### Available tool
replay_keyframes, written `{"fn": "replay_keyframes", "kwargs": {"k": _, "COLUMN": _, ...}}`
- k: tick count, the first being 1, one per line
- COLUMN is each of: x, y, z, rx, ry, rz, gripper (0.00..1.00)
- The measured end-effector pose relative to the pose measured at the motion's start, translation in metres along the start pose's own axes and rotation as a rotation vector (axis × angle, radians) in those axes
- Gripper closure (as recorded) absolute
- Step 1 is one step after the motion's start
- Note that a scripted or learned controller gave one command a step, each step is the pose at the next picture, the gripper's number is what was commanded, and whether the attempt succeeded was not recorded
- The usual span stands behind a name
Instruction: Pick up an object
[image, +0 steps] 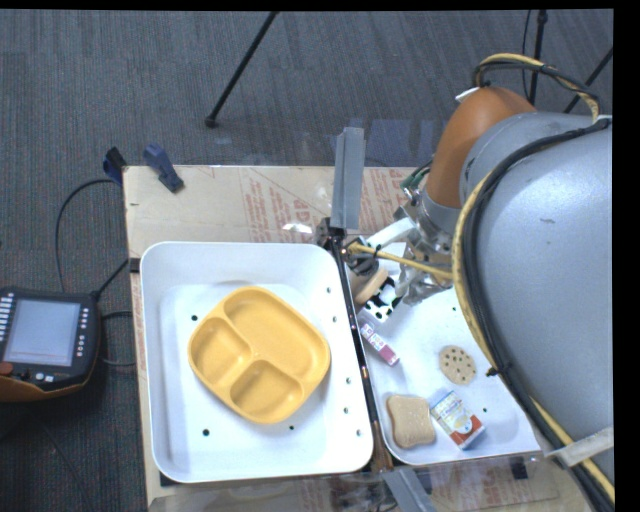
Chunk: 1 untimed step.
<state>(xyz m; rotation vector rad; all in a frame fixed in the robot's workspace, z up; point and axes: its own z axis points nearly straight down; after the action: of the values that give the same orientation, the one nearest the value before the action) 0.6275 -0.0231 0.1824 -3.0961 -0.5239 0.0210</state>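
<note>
**A:** Where was the tool at that point?

**B:** The tool (385, 285) was low over the far left corner of the right bin (500, 425), close to the divider between the two bins. The arm (540, 260) covered so much of that bin that I could not tell how far the tool stood open, or whether it had anything.

**A:** What was under it?

**B:** A small black-and-white spotted item (376, 296), just beside the tip, partly hidden. I couldn't name it.

**A:** And the other candidates?

**B:** In the same bin: a small pink-and-white packet (379, 343) near the left wall, a round cookie (457, 364) toward the middle, a toast slice (410, 420) at the near edge, and a little carton (458, 418) touching or almost touching the toast. The left bin (165, 420) held a yellow divided plate (259, 352).

**A:** How would they handle?

**B:** All looked like light play-food, I'd judge. The cookie lay flat and thin, hard to get under. The carton seemed stiff and boxy, so pinching its two flat sides looked safest. The packet was narrow; across its short width would suit. The plate seemed wide and slick, only takeable by its rim.
</note>
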Motion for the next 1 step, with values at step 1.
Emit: {"fn": "replay_keyframes", "kwargs": {"k": 1, "x": 0.0204, "y": -0.0538, "z": -0.0309, "rx": 0.0, "ry": 0.012, "rz": 0.13, "gripper": 1.0}}
